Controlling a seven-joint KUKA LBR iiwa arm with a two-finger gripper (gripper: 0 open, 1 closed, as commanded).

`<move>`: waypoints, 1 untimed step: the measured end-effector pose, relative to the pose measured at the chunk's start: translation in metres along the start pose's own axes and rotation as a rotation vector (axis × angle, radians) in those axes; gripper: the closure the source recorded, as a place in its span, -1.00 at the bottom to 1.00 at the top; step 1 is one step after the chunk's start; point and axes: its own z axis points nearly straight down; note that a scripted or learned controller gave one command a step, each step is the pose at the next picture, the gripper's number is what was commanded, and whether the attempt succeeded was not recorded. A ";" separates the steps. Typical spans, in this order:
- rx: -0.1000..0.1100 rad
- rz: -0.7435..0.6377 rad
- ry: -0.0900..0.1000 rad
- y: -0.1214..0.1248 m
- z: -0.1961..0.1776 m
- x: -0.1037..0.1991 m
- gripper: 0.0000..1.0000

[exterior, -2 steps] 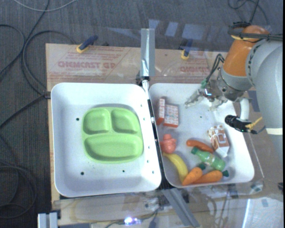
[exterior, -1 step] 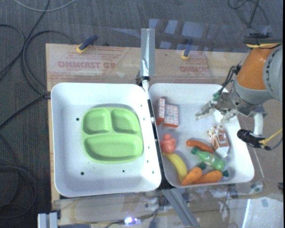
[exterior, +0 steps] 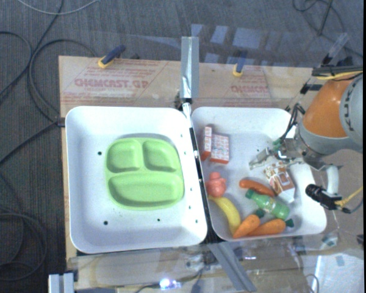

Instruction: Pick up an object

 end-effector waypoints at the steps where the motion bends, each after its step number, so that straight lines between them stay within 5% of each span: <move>1: 0.007 -0.179 -0.010 0.001 0.003 0.013 -1.00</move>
